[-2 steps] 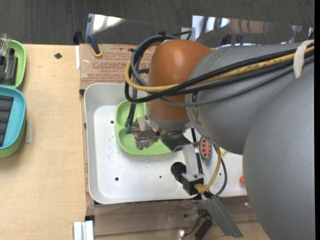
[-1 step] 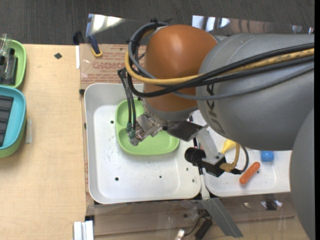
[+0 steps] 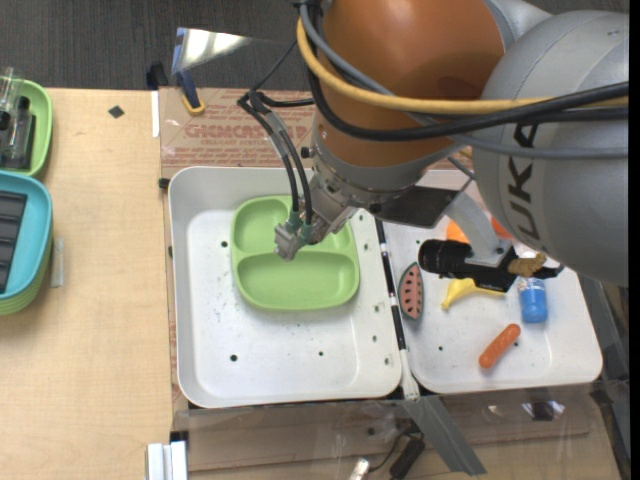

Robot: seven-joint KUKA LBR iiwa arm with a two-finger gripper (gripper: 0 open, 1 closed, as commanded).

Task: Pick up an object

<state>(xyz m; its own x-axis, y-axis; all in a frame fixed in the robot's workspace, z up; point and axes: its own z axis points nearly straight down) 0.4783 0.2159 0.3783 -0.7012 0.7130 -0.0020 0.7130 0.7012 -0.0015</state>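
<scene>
Hand (image 3: 291, 236), grip state unreadable, hangs over green divided tray (image 3: 295, 278), whose long axis runs left-right.

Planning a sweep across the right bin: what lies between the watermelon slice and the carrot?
In the camera view, a banana lies between the watermelon slice and the carrot.

Green two-compartment plate (image 3: 296, 268) flat in left bin; watermelon slice (image 3: 410, 292), banana (image 3: 459, 291), carrot (image 3: 499, 346), blue bottle (image 3: 534, 301) scattered in right bin.
</scene>
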